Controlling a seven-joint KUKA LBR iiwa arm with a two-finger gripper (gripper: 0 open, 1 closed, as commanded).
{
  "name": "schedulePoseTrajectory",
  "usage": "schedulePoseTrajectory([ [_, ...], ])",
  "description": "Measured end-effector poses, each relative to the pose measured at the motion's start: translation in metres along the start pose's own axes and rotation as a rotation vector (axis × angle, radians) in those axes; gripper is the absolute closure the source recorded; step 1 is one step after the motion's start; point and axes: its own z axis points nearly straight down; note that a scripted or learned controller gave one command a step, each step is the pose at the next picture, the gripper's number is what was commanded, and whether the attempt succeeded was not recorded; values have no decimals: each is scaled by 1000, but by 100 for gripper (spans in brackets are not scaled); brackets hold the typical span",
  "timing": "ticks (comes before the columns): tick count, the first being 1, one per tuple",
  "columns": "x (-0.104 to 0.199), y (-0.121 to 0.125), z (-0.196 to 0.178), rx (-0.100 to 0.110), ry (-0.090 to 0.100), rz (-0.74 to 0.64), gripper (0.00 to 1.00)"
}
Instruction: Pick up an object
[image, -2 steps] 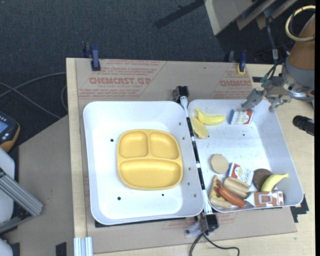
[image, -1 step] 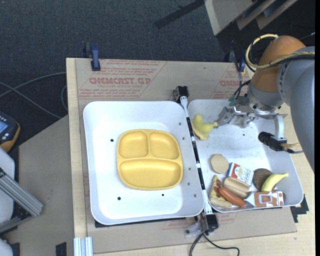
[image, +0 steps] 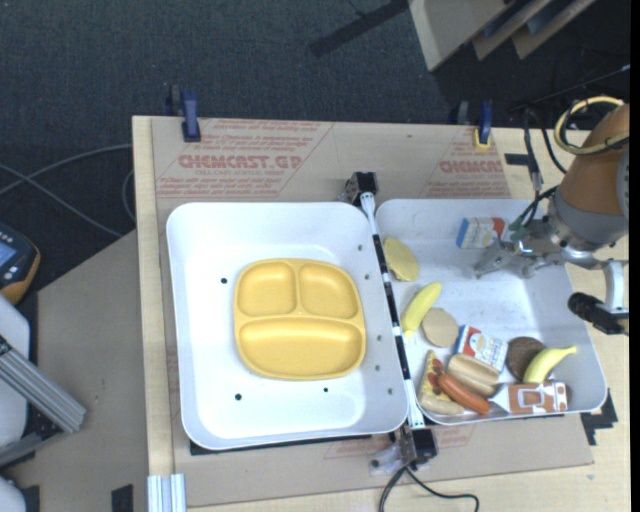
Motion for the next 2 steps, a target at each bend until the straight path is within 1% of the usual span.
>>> schedulePoseTrajectory([
  [1, 120, 51, 2, 12, -4, -11, 0],
  [2, 124, -52, 2, 7, -1, -1, 0],
])
